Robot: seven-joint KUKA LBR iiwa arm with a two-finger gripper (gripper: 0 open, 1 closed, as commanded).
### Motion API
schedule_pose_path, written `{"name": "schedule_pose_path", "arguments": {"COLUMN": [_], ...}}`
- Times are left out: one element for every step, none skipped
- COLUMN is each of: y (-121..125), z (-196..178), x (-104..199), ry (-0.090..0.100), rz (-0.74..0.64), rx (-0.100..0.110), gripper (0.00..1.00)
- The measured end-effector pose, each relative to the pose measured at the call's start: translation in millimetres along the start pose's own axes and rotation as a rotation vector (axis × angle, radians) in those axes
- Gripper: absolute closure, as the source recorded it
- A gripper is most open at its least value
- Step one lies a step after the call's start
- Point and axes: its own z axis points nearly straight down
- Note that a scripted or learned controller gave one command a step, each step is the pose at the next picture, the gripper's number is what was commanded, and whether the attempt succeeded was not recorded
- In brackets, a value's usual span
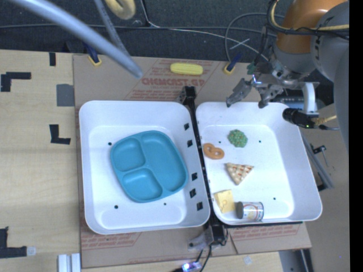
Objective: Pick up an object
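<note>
Hand poised at upper right of frame, above the far rim of the right bin, fingers spread apart, nothing between them. Inside that bin: green broccoli near centre, pretzel at left, pizza slice just below, cheese wedge and tipped-over jar along bottom edge. Blue divided plate in left bin. Yellow banana on surface beyond both bins.

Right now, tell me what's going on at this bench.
The gripper hangs open above the far edge of the right bin, holding nothing. In that bin lie a green broccoli piece, a pretzel, a wedge of toast, a yellow block and a small jar. The left bin holds a blue tray.
</note>
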Motion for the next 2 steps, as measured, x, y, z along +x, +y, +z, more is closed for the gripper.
{"name": "schedule_pose_path", "arguments": {"y": [2.2, 7.7], "z": [-8.8, 37.9], "x": [0.2, 5.5], "ry": [-0.001, -0.002], "rz": [-0.003, -0.003], "rx": [-0.013, -0.01], "gripper": [0.0, 0.0]}}
